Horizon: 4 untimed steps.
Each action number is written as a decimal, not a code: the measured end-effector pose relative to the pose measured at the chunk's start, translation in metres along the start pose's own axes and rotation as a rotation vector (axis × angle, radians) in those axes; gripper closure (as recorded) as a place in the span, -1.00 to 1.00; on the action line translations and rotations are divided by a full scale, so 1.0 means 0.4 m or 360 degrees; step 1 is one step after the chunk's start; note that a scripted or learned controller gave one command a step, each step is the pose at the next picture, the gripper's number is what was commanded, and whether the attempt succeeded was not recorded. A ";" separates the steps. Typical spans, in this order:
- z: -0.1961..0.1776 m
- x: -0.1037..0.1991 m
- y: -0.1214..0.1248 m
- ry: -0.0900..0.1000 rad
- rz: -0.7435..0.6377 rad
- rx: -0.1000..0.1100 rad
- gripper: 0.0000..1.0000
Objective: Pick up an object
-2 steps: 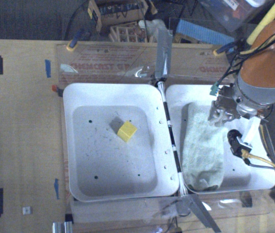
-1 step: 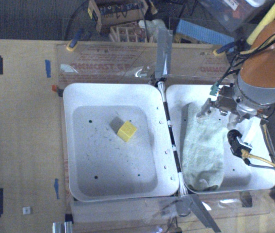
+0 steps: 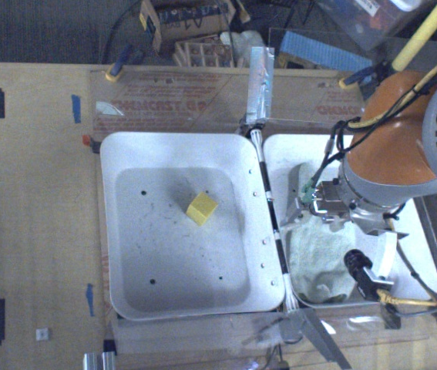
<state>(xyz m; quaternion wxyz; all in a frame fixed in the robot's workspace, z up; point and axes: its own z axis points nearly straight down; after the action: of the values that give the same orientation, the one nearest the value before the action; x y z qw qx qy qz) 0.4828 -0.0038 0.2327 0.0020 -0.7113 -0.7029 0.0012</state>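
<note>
Left bin (image 3: pixel 126 160): one yellow block (image 3: pixel 201 208), sitting a bit toward 1 o'clock from the bin's centre, turned diamond-wise to the bin walls. Nothing touching it. A few small dark holes dot the bin floor around it.

Right bin (image 3: pixel 280 151): a crumpled white cloth (image 3: pixel 320 259) lies in the 6 o'clock half, up against the divider where the two bins meet.

Arm (image 3: pixel 403 141) reaches in from 3 o'clock, orange band at about 1 o'clock of the right bin, wrist hardware hanging over that bin's middle. Gripper (image 3: pixel 341 220) is directly above the cloth's 12 o'clock edge, well apart from the yellow block (whole bin divider between them). Gripper state: cannot tell from this angle, the wrist body and cabling cover the tips. No object visible in its grasp.

A black cylindrical part (image 3: pixel 361 272) sticks out from the wrist toward 5 o'clock, over the cloth's 3 o'clock side. A yellow cable (image 3: pixel 411 304) runs along the right bin's 5 o'clock corner.

Surroundings: bins sit on a wooden bench (image 3: pixel 33 206) with black corner marks and blue tape bits at 9 o'clock. A clear sheet with red lettering (image 3: pixel 164 102) lies at 12 o'clock of the left bin. A silver strip (image 3: pixel 260 83) stands up at 12 o'clock above the bin divider. A cardboard box (image 3: pixel 187 14) and clutter sit beyond the bench at 12 o'clock.
</note>
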 end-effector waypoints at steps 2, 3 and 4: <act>-0.162 0.069 -0.006 -0.0003 -0.0083 -0.0009 1.00; 0.122 0.025 -0.010 -0.0002 0.0129 -0.0005 1.00; -0.495 0.041 0.008 -0.0002 0.0470 -0.0006 1.00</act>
<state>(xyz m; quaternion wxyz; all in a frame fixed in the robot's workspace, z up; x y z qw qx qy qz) 0.4873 0.0124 0.4306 -0.0002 -0.8069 -0.5907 0.0006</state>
